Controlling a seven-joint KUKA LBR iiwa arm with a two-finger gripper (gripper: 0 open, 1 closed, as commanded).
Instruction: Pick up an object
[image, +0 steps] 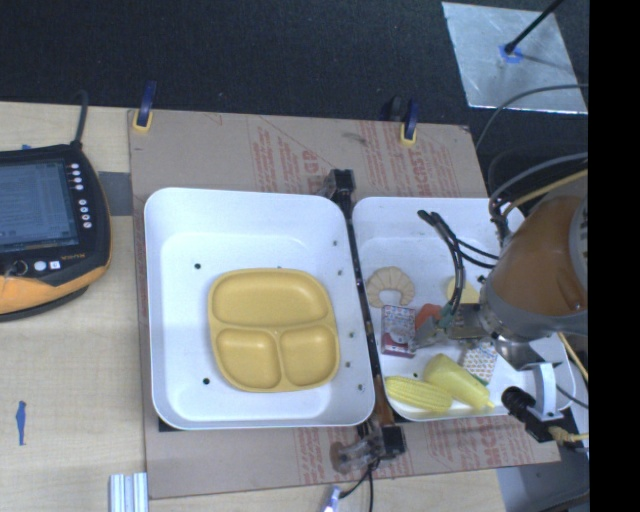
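Several small items sit in the right bin (400, 215): a croissant (390, 287) near its mid-left, a small red-and-white packet (398, 331) just below it, and 2 corn cobs (440, 388) along the front edge, one flat, the other tilted across its right end. The gripper (447, 325) is low in the bin, just right of the packet and above the cobs, w/ something orange-red right at its tip. Can't tell whether it's spread or closed; nothing clearly sits in its grasp. Croissant is up-left of the tip, near but apart.

Arm (535, 270) comes in from the right, its orange band bulking over the bin's right side; black cables loop from the wrist toward the bin's back.

Left bin (175, 230) holds a yellow 3-section tray (272, 328), roughly centred. Both bins rest on a cardboard sheet (270, 145) clamped at the back edge, on a light wood bench (60, 400). A pendant (45, 230) w/ screen lies at far left. Dark floor behind.
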